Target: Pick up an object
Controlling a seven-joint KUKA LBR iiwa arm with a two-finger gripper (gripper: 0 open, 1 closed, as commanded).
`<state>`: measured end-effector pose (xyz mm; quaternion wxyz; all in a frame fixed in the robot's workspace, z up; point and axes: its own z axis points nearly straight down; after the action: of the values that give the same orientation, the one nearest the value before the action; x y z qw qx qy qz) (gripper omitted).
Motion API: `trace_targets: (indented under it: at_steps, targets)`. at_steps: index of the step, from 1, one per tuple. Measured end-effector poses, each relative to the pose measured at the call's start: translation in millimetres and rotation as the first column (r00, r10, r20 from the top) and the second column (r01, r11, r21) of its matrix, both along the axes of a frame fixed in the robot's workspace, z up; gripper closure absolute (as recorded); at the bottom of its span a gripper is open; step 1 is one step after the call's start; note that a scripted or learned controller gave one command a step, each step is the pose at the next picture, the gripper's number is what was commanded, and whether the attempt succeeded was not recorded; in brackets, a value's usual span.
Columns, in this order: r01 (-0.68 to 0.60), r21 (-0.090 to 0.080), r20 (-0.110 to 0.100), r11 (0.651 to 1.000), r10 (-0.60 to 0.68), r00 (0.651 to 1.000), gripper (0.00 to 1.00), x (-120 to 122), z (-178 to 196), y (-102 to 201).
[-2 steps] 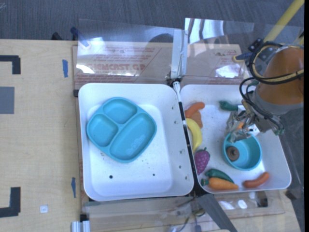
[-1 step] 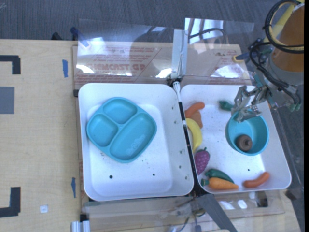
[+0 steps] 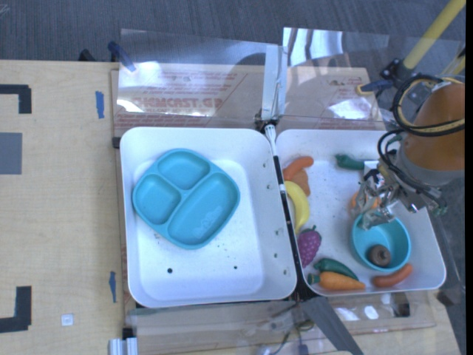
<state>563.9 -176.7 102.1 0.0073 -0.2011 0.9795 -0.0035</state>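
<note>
nearest, along the right bin's [image 3: 436, 272] front wall: a carrot [image 3: 341, 280] with a dark green piece [image 3: 336, 267] above it, an orange sausage-like piece [image 3: 392, 276] at the right; just behind, a blue bowl [image 3: 380, 244] holding a small brown thing [image 3: 380, 255]; at its back rim, the tool [image 3: 373, 202], hanging low, nothing seen clamped; apart or together, cannot tell. judged: approach step, no grasp yet; next calls for a short drop and a close on the bowl rim or its content. further: purple berry [image 3: 309, 244], banana [image 3: 298, 202], orange piece [image 3: 298, 166], green piece [image 3: 349, 161]; left bin [image 3: 148, 272] bearing a blue divided plate [image 3: 186, 197].
</note>
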Motion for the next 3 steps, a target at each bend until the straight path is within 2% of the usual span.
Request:
trace_targets:
  at_steps: [1,2,3]
  targets:
    - [0.0,0.004,-0.011,1.0,0.0,1.0,0.0,-3,-6,1]
    - [-0.084,0.004,-0.004,0.996,0.084,0.996,0.0,-34,-11,77]
    - [-0.145,-0.002,0.0,0.989,0.145,0.989,0.0,2,-11,14]
